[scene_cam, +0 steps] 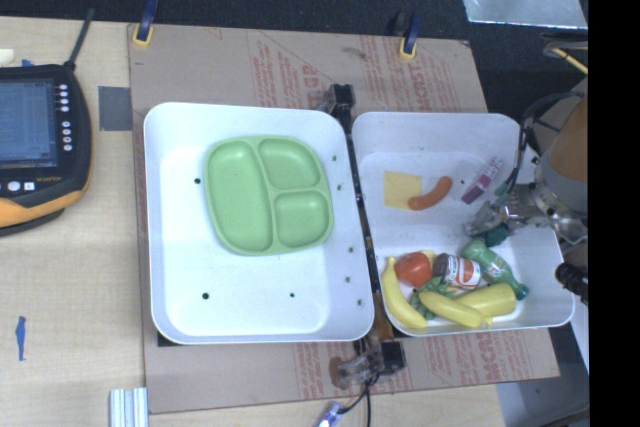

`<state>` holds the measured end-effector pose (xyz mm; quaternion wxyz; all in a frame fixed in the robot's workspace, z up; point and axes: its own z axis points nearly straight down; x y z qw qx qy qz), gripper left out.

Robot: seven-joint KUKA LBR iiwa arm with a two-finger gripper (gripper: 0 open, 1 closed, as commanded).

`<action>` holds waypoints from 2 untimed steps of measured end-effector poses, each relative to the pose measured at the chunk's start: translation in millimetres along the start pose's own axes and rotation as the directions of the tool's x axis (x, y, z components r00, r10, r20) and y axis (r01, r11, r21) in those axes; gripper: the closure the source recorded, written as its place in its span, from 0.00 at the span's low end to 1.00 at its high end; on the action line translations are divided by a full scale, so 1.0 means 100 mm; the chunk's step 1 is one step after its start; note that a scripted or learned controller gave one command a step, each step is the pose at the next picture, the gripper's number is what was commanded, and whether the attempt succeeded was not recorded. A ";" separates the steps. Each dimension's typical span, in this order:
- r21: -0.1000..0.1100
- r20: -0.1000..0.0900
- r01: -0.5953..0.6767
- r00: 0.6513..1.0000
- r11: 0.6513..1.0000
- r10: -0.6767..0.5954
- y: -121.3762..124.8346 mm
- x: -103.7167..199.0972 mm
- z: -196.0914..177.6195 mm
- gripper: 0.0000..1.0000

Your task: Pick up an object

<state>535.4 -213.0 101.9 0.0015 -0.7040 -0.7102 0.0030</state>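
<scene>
- Dark carpet is seen behind a brown cardboard sheet [300, 65] clamped over a pale wooden bench, on which two shallow white plastic bins lie side by side.
- At the right edge of the frame the metal two-finger pincer [497, 220] is seen low over the right bin [400, 130]; whether its fingers are spread or pressed together cannot be told, and nothing is visibly pinched.
- The pick is therefore judged not yet done: closing and lifting are left.
- Just below the pincer, at the lower right, a green soft-looking item [487, 255], a small labelled bottle [460, 270], a glossy red tomato [413, 268] and curved yellow bananas [440, 305] are heaped, touching.
- Further up, a flat yellow cheese slice [402, 188] and a smooth orange sausage [431, 194] are seen.
- In the left bin [170, 245] a matte green three-compartment plate [268, 193] rests.
</scene>
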 end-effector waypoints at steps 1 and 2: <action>-0.003 -0.001 -0.002 1.000 1.000 0.002 0.27 0.37 -0.32 1.00; -0.003 -0.002 -0.001 1.000 1.000 0.001 0.12 1.27 -0.90 1.00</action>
